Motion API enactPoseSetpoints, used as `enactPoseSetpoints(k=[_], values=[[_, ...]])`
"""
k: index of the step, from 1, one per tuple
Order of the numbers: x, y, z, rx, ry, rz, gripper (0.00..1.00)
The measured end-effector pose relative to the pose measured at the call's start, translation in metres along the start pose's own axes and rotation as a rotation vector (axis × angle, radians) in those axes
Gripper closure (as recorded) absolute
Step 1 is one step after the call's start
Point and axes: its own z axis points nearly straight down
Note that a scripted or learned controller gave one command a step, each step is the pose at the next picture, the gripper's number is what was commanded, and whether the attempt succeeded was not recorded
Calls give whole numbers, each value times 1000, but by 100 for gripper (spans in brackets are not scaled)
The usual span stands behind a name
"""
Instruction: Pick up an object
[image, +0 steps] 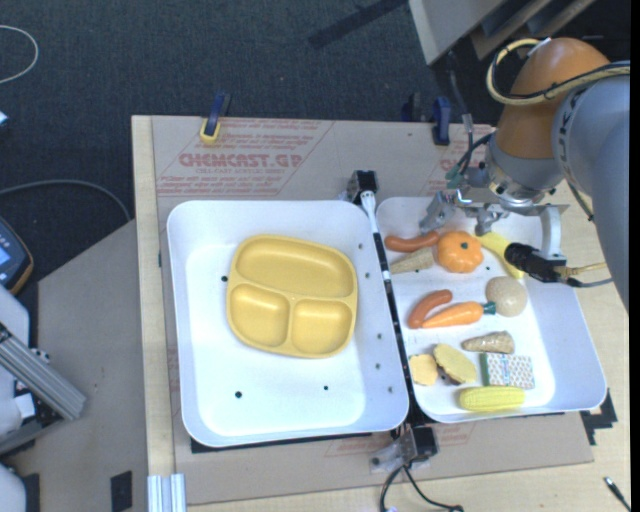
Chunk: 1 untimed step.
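Cardboard-topped bench (250, 150) w/ two white bins (200, 300), dark floor (150, 50) behind

We see the arm (575, 95) cut off by the right edge, so its upper links are lost to us. Its wrist covers the far rim of the right bin (575, 340), and the gripper (470, 205) is too cluttered for us to read. The banana (500, 247) lies partly behind the hardware.

Dark grey carpet floor (150, 60) around a brown-papered bench (260, 150). Cables (60, 190) on floor, clamps (212, 120) at the bench's far edge.
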Motion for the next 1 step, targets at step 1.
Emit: enactPoseSetpoints(k=[1], values=[[0, 4, 45, -13, 0, 1, 0]])
